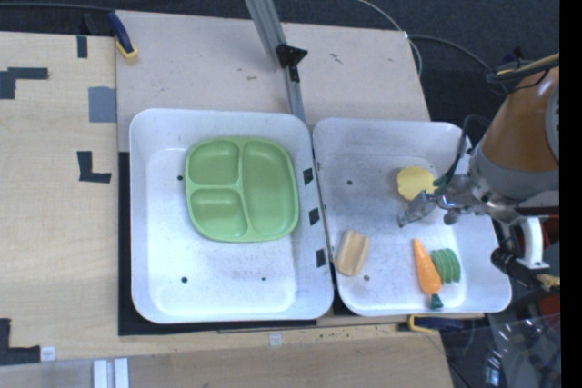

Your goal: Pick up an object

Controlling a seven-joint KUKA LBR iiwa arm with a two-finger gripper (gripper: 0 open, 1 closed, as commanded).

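Even, bright overhead light, soft shadows, mild glare, slightly blurry throughout.

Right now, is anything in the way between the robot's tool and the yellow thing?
Nothing visible. The tool hangs just below the yellow thing in the right bin, with bare bin floor between them. The carrot and the tan piece lie off to the side.

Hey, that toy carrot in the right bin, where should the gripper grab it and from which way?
Grip the carrot across the middle of its orange body, coming straight down from above. It lies flat with its long axis roughly toward and away from the camera, so the fingers should close across its narrow width. The green tops lie close on its right, so that finger has little room.
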